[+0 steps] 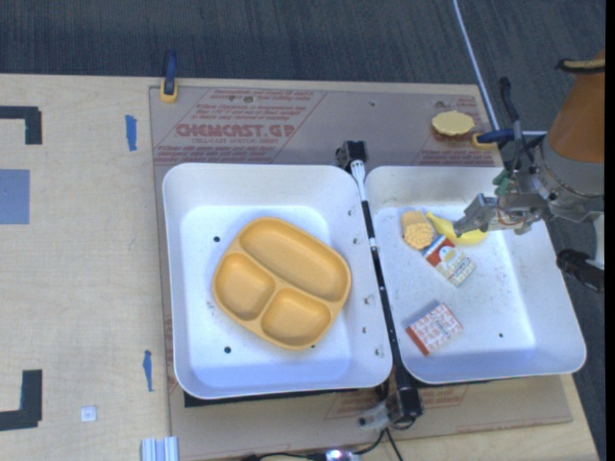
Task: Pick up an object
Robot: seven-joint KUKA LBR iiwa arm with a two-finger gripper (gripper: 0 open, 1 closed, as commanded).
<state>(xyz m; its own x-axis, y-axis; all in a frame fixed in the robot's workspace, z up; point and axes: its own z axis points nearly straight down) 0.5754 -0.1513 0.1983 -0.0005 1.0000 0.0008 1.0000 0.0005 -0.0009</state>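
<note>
Banana in the right bin lies touching the jaws; their spread cannot be told.

Board reads "CHEMCAST GP".

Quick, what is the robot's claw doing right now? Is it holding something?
Gripper: down in the right bin, right at the yellow banana toy; whether it is open, closed or holding anything cannot be told.

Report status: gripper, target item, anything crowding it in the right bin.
Gripper low over the yellow banana, grasp unconfirmed. Waffle and small carton crowd it. Second carton lies apart.
</note>
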